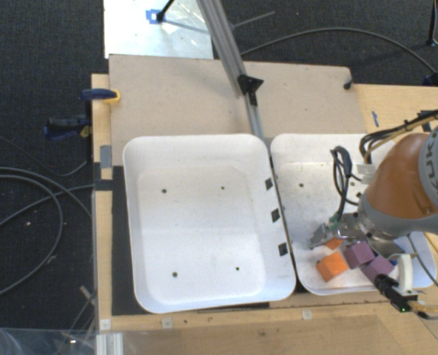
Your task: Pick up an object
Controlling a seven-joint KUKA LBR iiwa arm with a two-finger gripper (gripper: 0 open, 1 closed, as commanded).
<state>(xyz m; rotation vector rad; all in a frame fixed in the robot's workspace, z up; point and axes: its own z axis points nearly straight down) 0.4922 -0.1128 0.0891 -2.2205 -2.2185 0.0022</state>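
Note:
In the right bin several small blocks lie bunched near the front edge. An orange block sits closest to the front, a purple block just right of it, and a second purple block farther right. A smaller orange piece peeks out right beside my gripper. The gripper is down low in this bin, at the left edge of the pile, reaching in from the right under the orange band of the arm. The arm hides whatever lies behind the pile.
The left bin stands beside the right one, their rims meeting at a row of black clips. A slanted metal pole crosses the back of the bench. A blue clamp grips the bench's left edge.

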